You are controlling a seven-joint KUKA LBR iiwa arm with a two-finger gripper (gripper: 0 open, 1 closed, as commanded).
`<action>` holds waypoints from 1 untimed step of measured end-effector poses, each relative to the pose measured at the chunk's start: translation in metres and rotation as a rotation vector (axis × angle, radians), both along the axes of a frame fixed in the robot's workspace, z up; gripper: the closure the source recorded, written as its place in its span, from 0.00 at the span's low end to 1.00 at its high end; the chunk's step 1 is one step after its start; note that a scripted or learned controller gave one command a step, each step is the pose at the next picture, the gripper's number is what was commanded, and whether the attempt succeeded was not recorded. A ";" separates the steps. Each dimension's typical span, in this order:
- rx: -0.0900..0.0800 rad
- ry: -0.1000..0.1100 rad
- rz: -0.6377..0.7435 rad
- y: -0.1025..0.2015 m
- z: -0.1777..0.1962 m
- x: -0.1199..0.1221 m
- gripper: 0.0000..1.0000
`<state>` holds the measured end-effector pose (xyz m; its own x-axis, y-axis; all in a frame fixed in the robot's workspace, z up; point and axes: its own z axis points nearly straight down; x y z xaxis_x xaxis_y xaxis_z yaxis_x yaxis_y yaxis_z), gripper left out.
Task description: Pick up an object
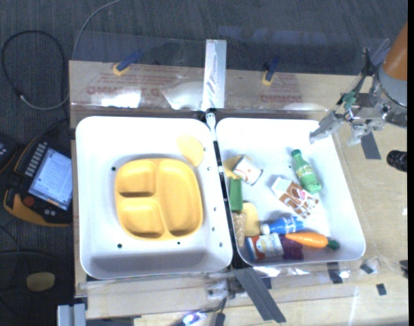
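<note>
The right bin [261, 136] holds several small items: a green bottle [305, 172], a red-and-white carton [299, 200], an orange carrot [306, 239], a blue-capped bottle [281, 225], a purple item [293, 252], a green bar [235, 194] and a small tan-and-white box [246, 170]. My gripper [343, 124] hangs over the bin's upper right corner, above its rim and apart from every item. Its fingers are spread, with nothing between them.
The left bin [98, 141] carries a yellow divided tray [159, 197] and a pale yellow disc [191, 148]. A metal post [214, 73] stands behind the divider between the bins. A teach pendant [41, 182] lies on the floor to the left.
</note>
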<state>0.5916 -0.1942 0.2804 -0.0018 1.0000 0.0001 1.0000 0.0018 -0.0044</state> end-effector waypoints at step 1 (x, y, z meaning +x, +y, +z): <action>-0.003 0.000 -0.251 0.010 0.042 0.020 0.00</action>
<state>0.6116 -0.1842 0.3227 0.2466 0.9691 -0.0032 0.9691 -0.2466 -0.0044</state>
